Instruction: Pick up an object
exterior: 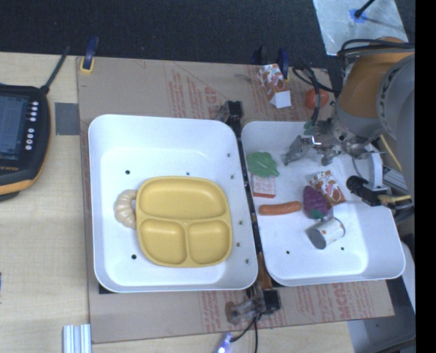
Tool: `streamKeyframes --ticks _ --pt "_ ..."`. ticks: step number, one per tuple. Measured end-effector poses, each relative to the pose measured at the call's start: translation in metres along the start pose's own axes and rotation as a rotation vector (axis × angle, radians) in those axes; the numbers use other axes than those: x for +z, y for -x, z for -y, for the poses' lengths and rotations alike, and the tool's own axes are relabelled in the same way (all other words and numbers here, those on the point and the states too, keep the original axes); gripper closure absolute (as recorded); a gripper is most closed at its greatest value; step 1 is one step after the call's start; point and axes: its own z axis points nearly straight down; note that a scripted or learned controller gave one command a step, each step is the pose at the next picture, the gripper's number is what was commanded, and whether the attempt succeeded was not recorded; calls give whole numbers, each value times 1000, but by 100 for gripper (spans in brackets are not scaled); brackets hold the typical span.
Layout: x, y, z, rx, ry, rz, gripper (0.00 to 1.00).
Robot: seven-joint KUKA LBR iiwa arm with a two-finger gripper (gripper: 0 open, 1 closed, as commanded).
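- nearest the camera, at the bottom edge of the bench, a small clamp with cabling (245, 311) sat below the seam between the two bins; just above it lay the near rim of the left bin (166, 284)
- left bin held a yellow divided tray (182, 220) lying flat, with a pale, lumpy item (124, 207) tucked against its left side, touching it
- right bin (350, 271) held the candidates for picking: a grey-and-white cup (326, 232) on its side toward the near half; a purple grape bunch (316, 200) just above it; a sausage (279, 209) to the left of the grapes; a small red-and-white packet (264, 186) with a green leafy piece (262, 163) behind it; a printed wrapper (328, 184) by the grapes
- gripper (310, 148) hung at the far part of the right bin, its fingers spread apart with nothing between them; it was apart from every item, the green piece and the wrapper being the closest
- judged from this, the pick was not yet done; all items lay in the bin, so choosing one, descending, closing and lifting all remained
- outside the bins, a small box (274, 80) sat on the cardboard and a teach pendant (12, 140) lay at the far left
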Motion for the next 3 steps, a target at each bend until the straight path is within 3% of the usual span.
streamKeyframes --ticks 1,2,3 --pt "1 19 75 0 -2 2 0" --pt "0 55 2 0 1 0 0" --pt "-3 -18 44 -2 -2 1 0"
